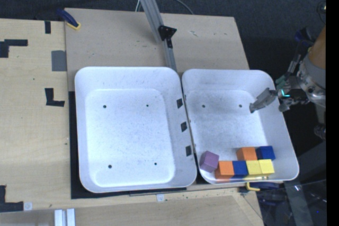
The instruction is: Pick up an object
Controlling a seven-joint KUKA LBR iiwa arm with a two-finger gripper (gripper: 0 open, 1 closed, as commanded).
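Our tool (263, 100) is hanging over the right bin (228, 79), near its far right side. We are not seeing anything between its parts, so it is holding nothing. How it is set is too blurry for us to tell.

We are seeing little blocks sitting close together at the near edge of that bin: a purple block (210, 160), an orange block (226, 168), some blue blocks (240, 168) and yellow blocks (253, 168). They are well apart from our tool.

We are thinking the job is only starting. Nothing is picked up yet. Our tool still needs to go to a block, come down, and grab it. The left bin (127, 74) is sitting beside it on the desk (106, 34).
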